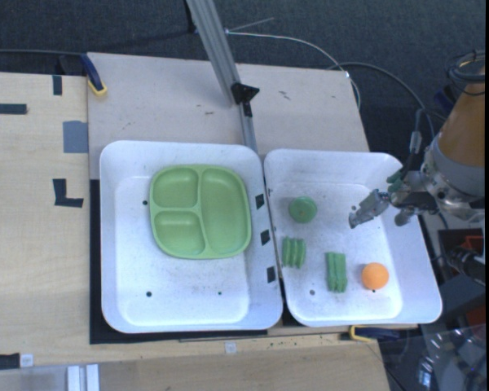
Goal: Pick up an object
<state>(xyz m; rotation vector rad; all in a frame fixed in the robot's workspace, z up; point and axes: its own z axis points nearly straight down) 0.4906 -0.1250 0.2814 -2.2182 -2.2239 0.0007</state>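
From above, the arm (pixel 460 149) comes in from the right, and its gripper (pixel 373 208) hangs over the right bin (pixel 407 300), near that bin's right wall. Its fingers look slightly parted, with nothing between them.

Four small things lie in the right bin. A green ball (pixel 302 210) sits toward the upper left, well to the left of the gripper. Below it a ridged green piece (pixel 292 252) lies close to the left wall, and a second, longer green piece (pixel 336 271) lies just to its right, the two apart. An orange ball (pixel 375 276) rests near the lower right, just beside the longer green piece and below the gripper. Nothing lies on top of any of them.

The left bin (pixel 122 300) holds one thing: a green plate (pixel 200 211) with three compartments, lying flat in its upper half. A grey metal bar (pixel 216 35) slants down from the top to the seam between the two bins.
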